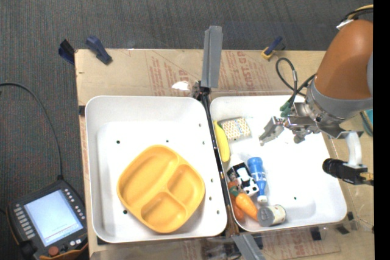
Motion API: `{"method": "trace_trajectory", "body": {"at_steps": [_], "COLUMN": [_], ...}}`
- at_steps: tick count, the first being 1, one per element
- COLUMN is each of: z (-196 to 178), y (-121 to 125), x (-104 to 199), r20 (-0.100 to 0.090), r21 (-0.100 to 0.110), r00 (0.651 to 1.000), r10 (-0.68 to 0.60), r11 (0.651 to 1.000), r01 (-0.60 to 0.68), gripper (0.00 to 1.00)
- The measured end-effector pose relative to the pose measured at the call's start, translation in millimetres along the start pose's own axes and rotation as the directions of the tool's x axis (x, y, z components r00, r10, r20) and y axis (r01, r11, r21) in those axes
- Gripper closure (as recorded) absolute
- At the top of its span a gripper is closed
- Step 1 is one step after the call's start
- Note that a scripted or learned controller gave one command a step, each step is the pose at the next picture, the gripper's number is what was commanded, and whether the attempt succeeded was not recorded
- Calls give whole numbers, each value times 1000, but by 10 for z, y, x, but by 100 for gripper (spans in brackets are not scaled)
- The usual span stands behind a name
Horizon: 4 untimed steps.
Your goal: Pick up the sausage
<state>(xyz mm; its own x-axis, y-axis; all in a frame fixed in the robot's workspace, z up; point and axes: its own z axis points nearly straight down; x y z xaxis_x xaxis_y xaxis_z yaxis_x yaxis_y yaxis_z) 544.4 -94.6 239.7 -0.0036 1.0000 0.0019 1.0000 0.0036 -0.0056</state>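
Below, the table (140,73) carries two white bins side by side. The left bin (103,115) holds a yellow plate (161,188) with three compartments, lying flat near the bin's front half.

The right bin (317,192) holds a cluster of small things along its left side. At the back lies a pale, dotted block (236,128). Just in front of it a banana (223,144) lies against the left wall. Nearer the front are a black-and-white item (239,176) and a blue bottle (256,172), touching each other. Near the front edge are a carrot (247,207) and a can (273,215) lying on its side.

The sausage (233,211) seems to be the thin reddish-brown piece squeezed between the carrot and the bin's left wall, near the front left corner. Little of it shows, so its shape is hard to make out.

The hand (271,130) hangs over the back middle of the right bin, right of the dotted block and well apart from the sausage. Whether it is open or closed cannot be told, and nothing shows in its grip.
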Motion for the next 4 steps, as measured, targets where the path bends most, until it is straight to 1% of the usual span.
{"method": "trace_trajectory", "body": {"at_steps": [1,2,3,4], "z": [1289,849,767,343], "y": [-410,-279,-284,-10], "x": [-110,-720,-720,-286], "r20": [-3,0,-2,0], "r21": [-10,-2,0,-1], "r00": [986,992,991,959], "r10": [168,125,130,282], "r11": [986,992,991,959], "r01": [-168,-125,-130,-282], "gripper": [0,0,100,100]}}
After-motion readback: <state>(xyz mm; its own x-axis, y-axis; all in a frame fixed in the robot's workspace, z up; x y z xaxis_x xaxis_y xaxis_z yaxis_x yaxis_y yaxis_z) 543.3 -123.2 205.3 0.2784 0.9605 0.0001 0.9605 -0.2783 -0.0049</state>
